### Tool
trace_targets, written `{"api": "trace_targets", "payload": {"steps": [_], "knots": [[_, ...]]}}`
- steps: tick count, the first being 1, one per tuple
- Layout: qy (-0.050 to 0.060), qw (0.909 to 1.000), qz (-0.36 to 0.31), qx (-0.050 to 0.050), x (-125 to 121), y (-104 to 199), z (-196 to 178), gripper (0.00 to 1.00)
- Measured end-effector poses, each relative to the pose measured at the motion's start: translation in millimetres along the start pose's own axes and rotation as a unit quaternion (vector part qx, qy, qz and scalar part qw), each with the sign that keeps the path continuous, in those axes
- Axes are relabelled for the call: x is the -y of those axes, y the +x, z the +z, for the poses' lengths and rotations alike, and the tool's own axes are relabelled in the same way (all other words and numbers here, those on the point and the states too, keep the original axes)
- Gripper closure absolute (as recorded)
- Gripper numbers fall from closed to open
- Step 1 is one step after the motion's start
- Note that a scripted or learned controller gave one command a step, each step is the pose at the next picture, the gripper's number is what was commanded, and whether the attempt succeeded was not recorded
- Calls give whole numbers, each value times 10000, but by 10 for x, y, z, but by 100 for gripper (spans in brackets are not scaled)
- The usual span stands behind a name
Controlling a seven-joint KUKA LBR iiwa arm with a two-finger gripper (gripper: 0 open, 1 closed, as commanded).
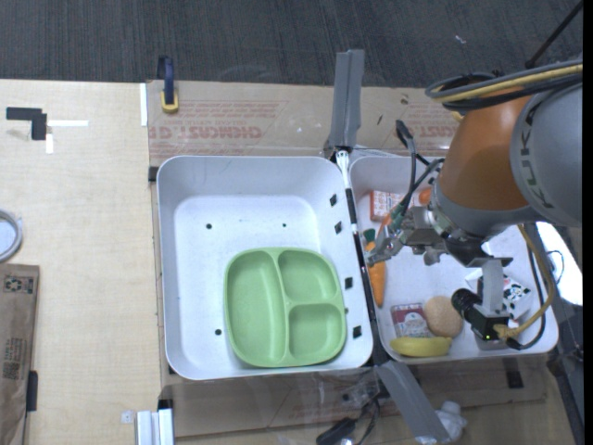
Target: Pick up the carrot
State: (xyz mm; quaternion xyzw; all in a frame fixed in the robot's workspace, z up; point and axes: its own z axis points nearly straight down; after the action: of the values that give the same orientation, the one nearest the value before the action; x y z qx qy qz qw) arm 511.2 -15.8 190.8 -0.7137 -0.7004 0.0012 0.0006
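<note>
Carrot (377, 279) lies at the right bin's (547, 336) left wall, just below the gripper (386, 242).
Whether the gripper grips it, I cannot tell; banana (420, 346) nearby, green plate (284, 306) in left bin (176, 248).

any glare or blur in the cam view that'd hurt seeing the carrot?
Camera view: sharp and evenly lit; carrot reads clearly against the right bin; bright blown-out patch at that bin's right side near the arm; soft shadow under the gripper.

Wooden bench (74, 211), two white bins (181, 267) side by side, cardboard sheet (250, 119), tape roll (7, 236)
</note>
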Motion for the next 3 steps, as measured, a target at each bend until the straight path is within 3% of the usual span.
{"api": "trace_targets", "payload": {"steps": [2, 3], "knots": [[0, 10000, 3, 1, 1, -3, 0, 0], [-7, 9862, -1656, 3, -283, 77, 0, 0]]}}
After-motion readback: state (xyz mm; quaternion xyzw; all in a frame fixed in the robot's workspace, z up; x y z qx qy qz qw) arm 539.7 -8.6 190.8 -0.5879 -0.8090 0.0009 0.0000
